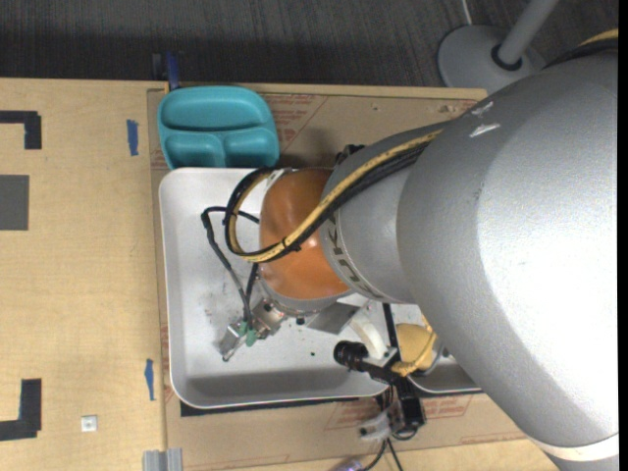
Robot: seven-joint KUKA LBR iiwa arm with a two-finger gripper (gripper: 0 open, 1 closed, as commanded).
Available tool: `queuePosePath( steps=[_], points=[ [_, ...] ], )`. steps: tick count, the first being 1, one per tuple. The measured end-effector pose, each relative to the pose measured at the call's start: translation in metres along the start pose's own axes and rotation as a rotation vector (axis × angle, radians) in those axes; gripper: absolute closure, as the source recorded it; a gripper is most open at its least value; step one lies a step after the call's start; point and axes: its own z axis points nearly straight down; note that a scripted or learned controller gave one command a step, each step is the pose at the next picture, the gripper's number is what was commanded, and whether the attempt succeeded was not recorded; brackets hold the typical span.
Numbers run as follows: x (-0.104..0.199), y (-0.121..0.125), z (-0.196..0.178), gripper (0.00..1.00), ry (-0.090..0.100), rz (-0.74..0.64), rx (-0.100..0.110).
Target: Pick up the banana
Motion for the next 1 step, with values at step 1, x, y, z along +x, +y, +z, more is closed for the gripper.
queuePosePath(
  steps=[1],
  points=[
    [0.025,-0.0035,-0.0347,0.0,0.0,0.194,0.006]
  ],
)
